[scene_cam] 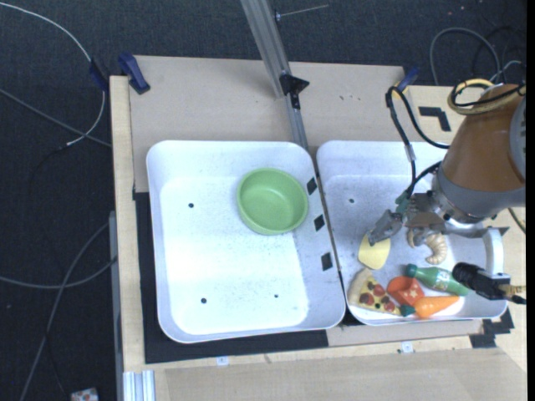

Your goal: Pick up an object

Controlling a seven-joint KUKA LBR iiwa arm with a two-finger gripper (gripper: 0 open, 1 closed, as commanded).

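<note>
A green bowl (pixel 272 200) sits in the left bin (pixel 180 307). In the right bin (pixel 351 161), the gripper (pixel 389 229) hangs with fingers spread just above a yellow pear (pixel 374 253), holding nothing; a pizza slice (pixel 374 295), bottle (pixel 438 279) and carrot (pixel 436 305) lie nearby.

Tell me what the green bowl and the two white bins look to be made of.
Green bowl: likely plastic, uniform matte colour with a soft sheen on its rim. Left bin and right bin: probably thin moulded plastic, judging by rounded corners and smooth white surface, lightly speckled. Material is uncertain from the look alone.
</note>
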